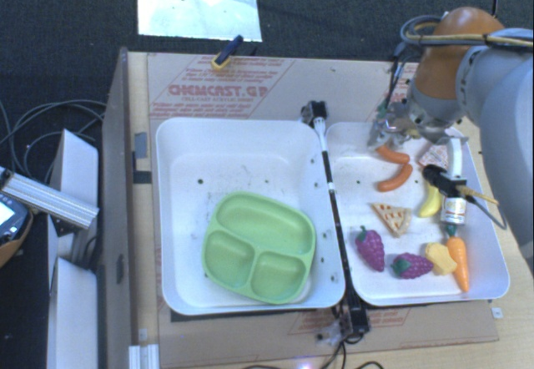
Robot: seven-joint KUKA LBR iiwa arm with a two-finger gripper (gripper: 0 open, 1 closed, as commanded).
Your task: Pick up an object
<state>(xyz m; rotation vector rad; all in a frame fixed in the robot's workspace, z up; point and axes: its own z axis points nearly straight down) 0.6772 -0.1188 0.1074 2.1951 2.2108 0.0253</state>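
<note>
Camera view: we see two white bins side by side, arm reaching in from the right.
Gripper [390, 132]: low over the far edge of the right bin [492, 271]; we cannot tell its state, too blurred and small.
Orange sausages: upper sausage [392, 154] just below the gripper tip, touching or nearly so, we can't tell which; lower sausage [395, 178] just beyond it, toward the near side.
Pizza slice [392, 217]: further toward the near side of the gripper.
Banana [430, 200]: near side and to the right, beside a small bottle [454, 210].
Purple grapes: two bunches, [370, 249] and [410, 265], well apart from the gripper near the front wall.
Carrot [459, 262]: front right corner, beside a yellow piece [439, 257].
Green tray [259, 247]: in the left bin [179, 192], well apart, three compartments.
</note>
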